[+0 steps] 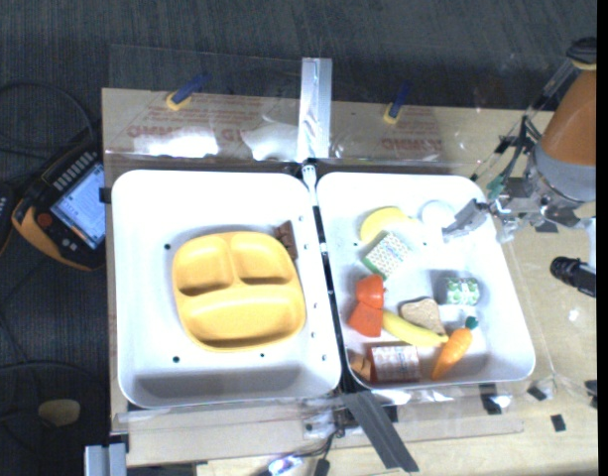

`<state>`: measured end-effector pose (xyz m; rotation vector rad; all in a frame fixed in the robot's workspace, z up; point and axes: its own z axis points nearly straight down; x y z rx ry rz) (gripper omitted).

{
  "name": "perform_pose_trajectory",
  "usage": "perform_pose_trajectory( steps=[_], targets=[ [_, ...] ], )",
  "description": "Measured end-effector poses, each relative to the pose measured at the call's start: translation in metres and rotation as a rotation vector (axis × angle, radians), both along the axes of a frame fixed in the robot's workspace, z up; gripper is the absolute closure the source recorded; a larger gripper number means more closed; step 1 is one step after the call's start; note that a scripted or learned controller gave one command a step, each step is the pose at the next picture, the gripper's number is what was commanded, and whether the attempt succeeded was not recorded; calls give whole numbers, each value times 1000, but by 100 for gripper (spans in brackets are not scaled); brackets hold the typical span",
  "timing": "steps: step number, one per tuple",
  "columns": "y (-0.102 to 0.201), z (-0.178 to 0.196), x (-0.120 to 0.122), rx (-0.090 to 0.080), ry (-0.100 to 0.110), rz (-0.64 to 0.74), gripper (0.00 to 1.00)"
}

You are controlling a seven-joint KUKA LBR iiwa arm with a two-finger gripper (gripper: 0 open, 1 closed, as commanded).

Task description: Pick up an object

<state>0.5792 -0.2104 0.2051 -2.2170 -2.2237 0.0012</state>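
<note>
Fingers [462, 218] look blurry but parted over the right bin [504, 271].

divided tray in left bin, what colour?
Yellow: the divided tray shows plainly in the camera view.

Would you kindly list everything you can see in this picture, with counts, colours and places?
bins: two, white, side by side on the bench
tray: one, yellow, with compartments, in the left bin
carrot: one, orange, right bin, front
banana: one, yellow, right bin, middle front
can: one, brown label, lying at the right bin's front edge
red pepper: one, red-orange, right bin, near the divider
sponge: one, white and green, right bin, by a yellow round item
clips: two, blue and yellow, on the plastic sheet behind the bins
handheld controller: one, orange and black, left of the bench
arm: one, grey and orange, at right
tool: one, over the right bin's back right corner
</note>
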Motion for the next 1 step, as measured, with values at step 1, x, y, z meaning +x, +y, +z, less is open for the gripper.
perform_pose_trajectory(
  steps=[1],
  targets=[
    [6,30,-15,-1,-1,-99,0]
  ],
)
